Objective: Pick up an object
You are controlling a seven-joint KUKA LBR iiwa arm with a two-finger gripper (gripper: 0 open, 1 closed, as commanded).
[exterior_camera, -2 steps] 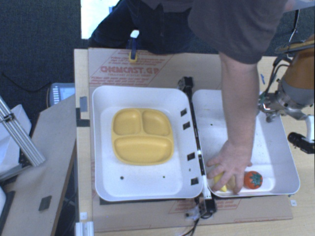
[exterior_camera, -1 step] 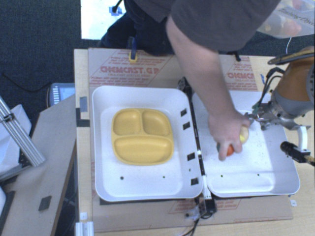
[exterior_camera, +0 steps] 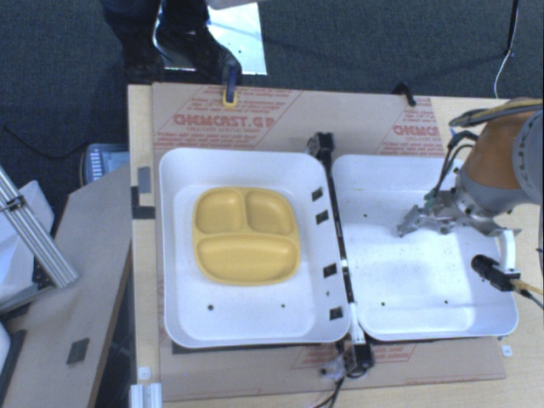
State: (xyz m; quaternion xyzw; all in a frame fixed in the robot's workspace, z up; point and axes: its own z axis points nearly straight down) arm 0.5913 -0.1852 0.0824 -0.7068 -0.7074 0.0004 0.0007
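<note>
A black strip (exterior_camera: 333, 228) runs between the two white bins, and everything here sits to one side of it or the other.

On the camera's left of the strip is the left bin (exterior_camera: 172, 253). In it lies a yellow divided plate (exterior_camera: 246, 235), the one loose thing in view. The plate lies flat on the bin floor, two small compartments on its far side and one long compartment on its near side. It is near the strip but not touching it, with a band of bare white floor between them. Nothing rests in the plate.

On the camera's right of the strip is the right bin (exterior_camera: 408, 291). The arm (exterior_camera: 501, 164) comes in from the far right, its orange band above the wrist. The end effector (exterior_camera: 410, 224) sits low over the white floor of this bin, pointing toward the strip and well apart from it. Whether the end effector is spread or pressed together cannot be told from this slant — the grey metal at its tip reads as a single shape. Nothing shows in its grip, and it is well apart from the plate, which lies across the strip from it.

Both bins rest on a cardboard sheet (exterior_camera: 280, 113) with red lettering, spread over the counter (exterior_camera: 140, 270). Beyond the strip's far end, toward the left, a yellow and blue clamp (exterior_camera: 229, 87) grips the cardboard's edge.
</note>
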